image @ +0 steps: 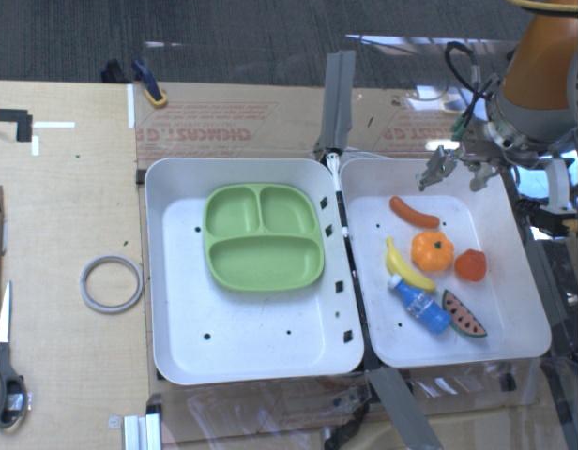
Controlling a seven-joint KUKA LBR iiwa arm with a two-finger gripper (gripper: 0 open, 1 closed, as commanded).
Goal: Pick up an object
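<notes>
The right bin [514, 251] carries its load toward the middle and near side, which leaves a bare strip of white floor along its far wall and down its left wall. The left bin [167, 279] holds a green divided plate [264, 237] in its far half, with open floor on the near side. A grey upright divider [338, 101] rises where the two bins meet at the far edge.

The bench [64, 214] is pale wood on the left, with a grey tape ring [112, 282] lying flat (well apart from both bins) and scissors [5, 382] at the left edge. Brown cardboard [233, 125] lies behind the bins, and dark carpet fills the far side of the room.

The gripper [461, 167] hangs over the far edge of the right bin, its two fingers spread apart and with nothing between them. The toy foods lie on the near side of it: a red sausage [415, 212] closest, then an orange pumpkin [432, 250] touching a yellow banana [405, 265], a red tomato [471, 265] just beside the pumpkin, a blue bottle [424, 307] below the banana, and a watermelon slice [463, 315] nearest the front wall.
</notes>
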